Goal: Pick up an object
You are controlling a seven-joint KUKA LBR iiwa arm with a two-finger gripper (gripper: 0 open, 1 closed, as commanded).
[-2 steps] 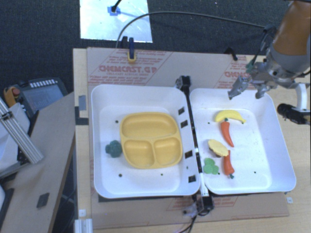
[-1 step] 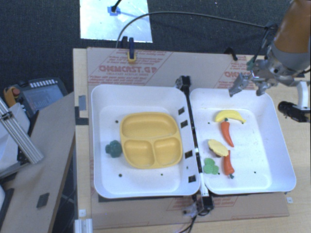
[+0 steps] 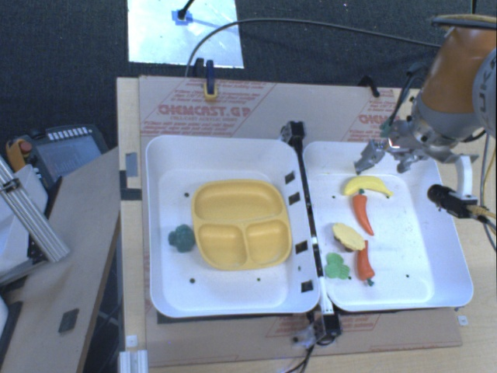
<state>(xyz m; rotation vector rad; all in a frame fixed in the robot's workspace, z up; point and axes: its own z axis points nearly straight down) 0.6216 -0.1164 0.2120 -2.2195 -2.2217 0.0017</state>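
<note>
Overhead view: arm over the far edge of the right bin (image 3: 446,286), gripper (image 3: 386,155) carrying nothing.

The fingers (image 3: 367,158) stand spread and released, above the bin floor. Just below the gripper lies a banana (image 3: 368,185); under it an orange carrot (image 3: 363,213), then a yellow slice (image 3: 349,236), a second carrot (image 3: 364,263) and a green piece (image 3: 336,266). Well to the gripper's left, the left bin (image 3: 167,158) holds a yellow divided tray (image 3: 239,223) and a broccoli piece (image 3: 182,238).
</note>
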